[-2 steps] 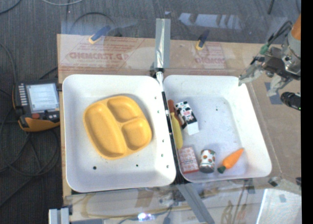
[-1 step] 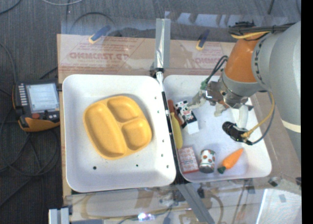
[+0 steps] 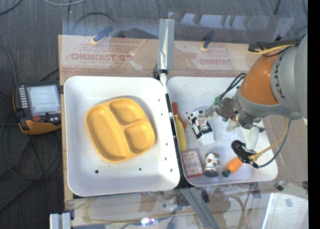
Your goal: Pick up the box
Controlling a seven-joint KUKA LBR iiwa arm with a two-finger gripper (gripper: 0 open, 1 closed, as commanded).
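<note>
The small flat pinkish-red cardboard box [image 3: 191, 163], printed on top, lies flat just beside the spotted tin can [image 3: 212, 164]. The two-finger gripper [image 3: 218, 110] hangs well above the can; whether it is open I cannot tell.
</note>
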